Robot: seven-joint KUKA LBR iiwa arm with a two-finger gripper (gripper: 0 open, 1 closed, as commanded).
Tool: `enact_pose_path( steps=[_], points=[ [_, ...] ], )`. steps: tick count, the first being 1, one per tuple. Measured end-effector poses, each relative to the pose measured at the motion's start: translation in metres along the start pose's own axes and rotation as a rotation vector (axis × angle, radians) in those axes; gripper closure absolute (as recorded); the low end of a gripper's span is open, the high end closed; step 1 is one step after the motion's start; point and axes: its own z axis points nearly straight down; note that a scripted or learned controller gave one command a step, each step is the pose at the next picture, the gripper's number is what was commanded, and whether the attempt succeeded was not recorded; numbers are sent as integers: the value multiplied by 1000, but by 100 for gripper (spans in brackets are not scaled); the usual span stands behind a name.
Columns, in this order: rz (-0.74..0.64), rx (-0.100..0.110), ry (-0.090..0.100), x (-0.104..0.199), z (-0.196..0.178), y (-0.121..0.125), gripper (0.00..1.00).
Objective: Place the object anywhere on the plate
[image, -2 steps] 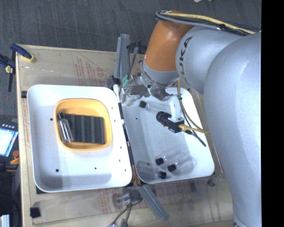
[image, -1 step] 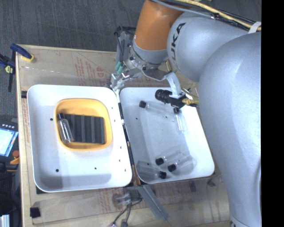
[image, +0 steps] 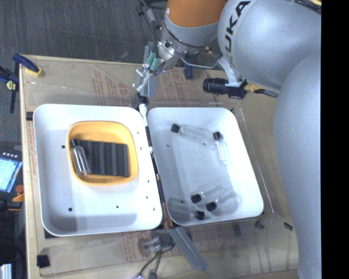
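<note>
I see the big grey arm [image: 272,49] filling the top right of my view, with its orange band [image: 193,12] up near the top edge. Below it sits the bench [image: 82,82], a brown board with red print on it. Two white bins lie side by side on the bench, touching along their middle edges. The left bin [image: 54,207] holds the plate [image: 103,131], which is yellow around the rim and dark and ribbed in the middle. One clear tube [image: 80,159] with a black cap lies on the plate, along its left side, with the cap pointing to the far edge. So the thing I care about is on the plate now. The right bin [image: 248,180] holds more clear tubes with black caps. One tube [image: 188,130] lies near the far side, another [image: 220,147] lies just to the right of it, and a small bunch of tubes [image: 210,200] lies close together at the near side. The gripper [image: 148,73] hangs over the bench just past the far edge of the bins, near the spot where the two bins meet. It is well apart from the plate. It looks small and a bit blurry from here, so I cannot tell how it stands, and I see nothing held in it.
</note>
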Motion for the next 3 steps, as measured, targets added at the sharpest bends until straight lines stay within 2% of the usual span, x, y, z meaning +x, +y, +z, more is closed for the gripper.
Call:
enact_pose_path(
  steps=[2,3],
  points=[
    [-7,-1,1,1,-20,2,100],
    [-307,1,0,70,-87,47,100]
  ],
)
